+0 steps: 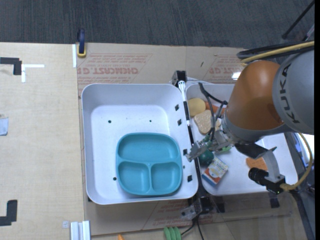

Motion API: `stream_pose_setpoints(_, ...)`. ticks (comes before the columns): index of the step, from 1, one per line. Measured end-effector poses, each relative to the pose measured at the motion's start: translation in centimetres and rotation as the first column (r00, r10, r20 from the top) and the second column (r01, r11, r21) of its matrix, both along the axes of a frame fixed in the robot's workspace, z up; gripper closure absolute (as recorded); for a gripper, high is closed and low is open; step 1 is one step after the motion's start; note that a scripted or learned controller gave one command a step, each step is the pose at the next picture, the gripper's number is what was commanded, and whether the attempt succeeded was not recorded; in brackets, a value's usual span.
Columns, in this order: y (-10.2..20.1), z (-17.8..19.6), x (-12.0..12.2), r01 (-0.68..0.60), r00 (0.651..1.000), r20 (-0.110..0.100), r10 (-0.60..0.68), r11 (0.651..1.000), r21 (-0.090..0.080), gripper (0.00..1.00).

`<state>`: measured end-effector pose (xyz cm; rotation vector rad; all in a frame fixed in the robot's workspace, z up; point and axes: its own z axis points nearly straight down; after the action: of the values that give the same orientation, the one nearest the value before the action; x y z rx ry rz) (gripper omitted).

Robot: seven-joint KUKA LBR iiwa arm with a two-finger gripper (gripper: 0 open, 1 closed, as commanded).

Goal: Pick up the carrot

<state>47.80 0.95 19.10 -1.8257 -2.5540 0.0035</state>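
My gripper [209, 148] hangs low over the left part of the right bin [235, 186], close to the wall shared by the two bins. A dark green round object [206, 158] lies right under it. An orange-red sliver [215, 107], possibly the carrot, peeks out beside the arm's orange band at the back of the bin. Another orange piece [256, 162] shows under the wrist on the right. The arm hides most of both, so I cannot tell which one is the carrot.
The left bin [95, 134] holds a teal divided plate [149, 163]. In the right bin lie a yellow round item [196, 105], a tan bread slice [203, 122] and a small printed carton [216, 171]. The bulky arm [260, 101] covers the bin's middle and back.
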Motion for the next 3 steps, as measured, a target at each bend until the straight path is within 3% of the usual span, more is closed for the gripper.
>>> stream_pose_setpoints(1,-6.6,5.0,1.5,0.030,1.000,0.005,-0.030,1.000,-0.002,0.00)
stream_pose_setpoints(2,-0.8,0.0,0.1,0.078,0.997,0.003,-0.078,0.997,-0.001,0.00)
stream_pose_setpoints(3,-7.1,0.5,1.8,-0.002,1.000,0.007,0.002,1.000,-0.002,0.00)
